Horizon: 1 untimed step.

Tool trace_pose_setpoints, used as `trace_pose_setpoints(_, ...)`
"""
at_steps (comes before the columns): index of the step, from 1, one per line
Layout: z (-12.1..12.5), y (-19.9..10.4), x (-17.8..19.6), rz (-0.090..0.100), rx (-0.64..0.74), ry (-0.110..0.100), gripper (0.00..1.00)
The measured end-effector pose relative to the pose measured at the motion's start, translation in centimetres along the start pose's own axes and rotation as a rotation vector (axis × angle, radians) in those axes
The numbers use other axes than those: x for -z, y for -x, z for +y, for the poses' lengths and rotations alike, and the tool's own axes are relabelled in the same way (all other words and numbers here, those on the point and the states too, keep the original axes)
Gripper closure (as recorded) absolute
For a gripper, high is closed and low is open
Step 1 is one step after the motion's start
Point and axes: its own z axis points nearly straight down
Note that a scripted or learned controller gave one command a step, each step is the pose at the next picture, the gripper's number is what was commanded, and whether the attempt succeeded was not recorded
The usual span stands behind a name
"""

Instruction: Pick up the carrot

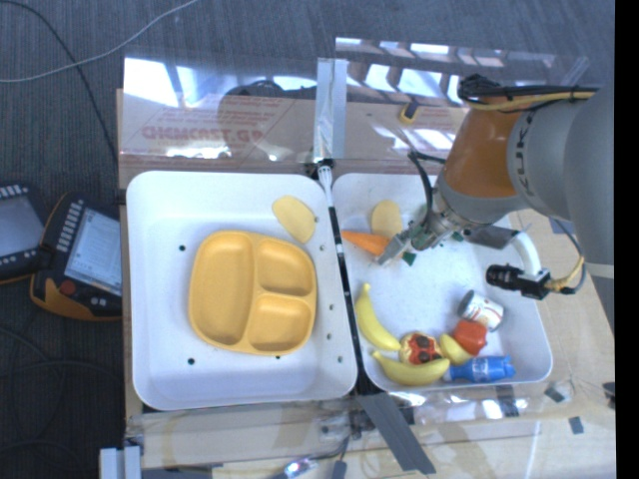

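Jaws (396,250) sit just at the carrot (363,242)'s three o'clock end; whether parted or clenched, I cannot tell. Right bin (529,317) on bench.

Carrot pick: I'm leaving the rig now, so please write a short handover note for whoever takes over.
Gripper: low in the right bin, right beside the carrot; whether it grips cannot be told.
Carrot: lying on the right bin's floor near its left wall, just left of the gripper.
Done: arm brought down to the carrot.
Left: confirm a grasp, then lift it out.
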Motion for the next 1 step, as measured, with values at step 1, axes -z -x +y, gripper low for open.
trace_pose_setpoints(1, 6.42, -4.11, 8.22, -0.004, -0.081, -0.009, 1.0)
